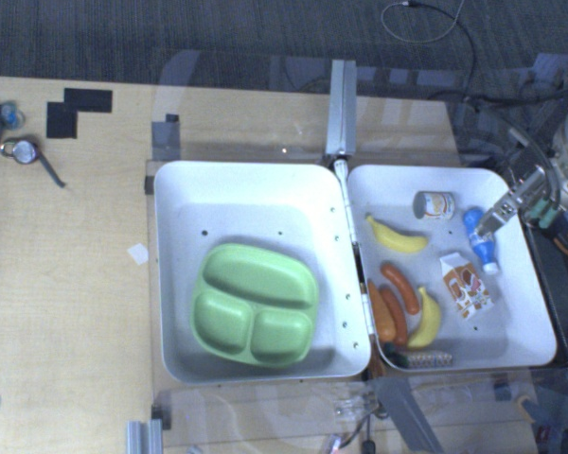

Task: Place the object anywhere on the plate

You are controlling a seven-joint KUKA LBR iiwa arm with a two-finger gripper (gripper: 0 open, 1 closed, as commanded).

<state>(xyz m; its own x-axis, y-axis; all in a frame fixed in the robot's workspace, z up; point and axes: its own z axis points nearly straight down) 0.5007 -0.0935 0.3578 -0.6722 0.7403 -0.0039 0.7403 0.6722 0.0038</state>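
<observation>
Light wood bench point(66, 291) on dark carpet, green plate point(256, 303) in left bin point(170, 253), gripper point(497, 221) over right bin's point(535, 329) far right edge, closure unclear, touching blue bottle point(479, 237) lying there.

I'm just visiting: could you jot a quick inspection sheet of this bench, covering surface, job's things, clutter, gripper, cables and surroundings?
Surface: wooden bench bearing two white bins, left bin and right bin.
Job's things: green plate in the left bin, nothing on it; right bin holds two bananas, sausages, can, blue bottle, small carton.
Clutter: black tape and metal fittings at the bench's far left.
Gripper: gripper above the right bin's far right, by the bottle; jaws unclear.
Cables: black cable on the floor.
Surroundings: dark carpet.
</observation>
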